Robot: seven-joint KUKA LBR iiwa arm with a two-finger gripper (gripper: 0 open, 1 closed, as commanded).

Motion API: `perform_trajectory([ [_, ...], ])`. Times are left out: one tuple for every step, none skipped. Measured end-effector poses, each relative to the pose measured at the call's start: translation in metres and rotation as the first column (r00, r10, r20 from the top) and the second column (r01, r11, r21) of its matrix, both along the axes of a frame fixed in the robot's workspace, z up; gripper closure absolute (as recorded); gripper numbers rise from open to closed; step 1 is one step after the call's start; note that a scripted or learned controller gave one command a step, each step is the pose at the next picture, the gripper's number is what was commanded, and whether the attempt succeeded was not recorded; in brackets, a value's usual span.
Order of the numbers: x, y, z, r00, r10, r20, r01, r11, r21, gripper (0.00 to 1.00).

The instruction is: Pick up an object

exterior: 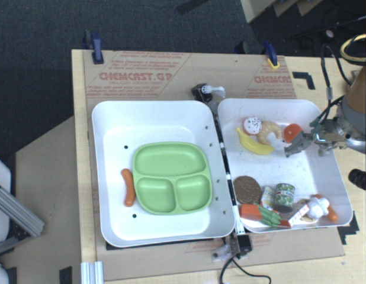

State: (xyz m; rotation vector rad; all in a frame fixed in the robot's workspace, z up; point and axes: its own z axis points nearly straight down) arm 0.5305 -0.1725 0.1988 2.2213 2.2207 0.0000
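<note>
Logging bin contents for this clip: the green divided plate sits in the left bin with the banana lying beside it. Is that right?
Not quite. The green divided plate is in the left bin, but what lies beside it is an orange sausage. The camera view shows the banana in the right bin.

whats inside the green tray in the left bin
Nothing lies in the green tray's three compartments; all three show bare green. An orange sausage lies outside it, by its left edge, on the left bin's floor. Whatever is under the tray is covered.
</note>
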Motion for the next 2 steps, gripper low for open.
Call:
perform_trajectory([
  [0.083, -0.051, -0.009, 1.0, 0.002, 0.006, -0.002, 1.0, -0.004, 0.0],
  [0.104, -0.036, -0.121, 1.0, 0.002, -0.007, -0.002, 1.0, 0.004, 0.0],
])
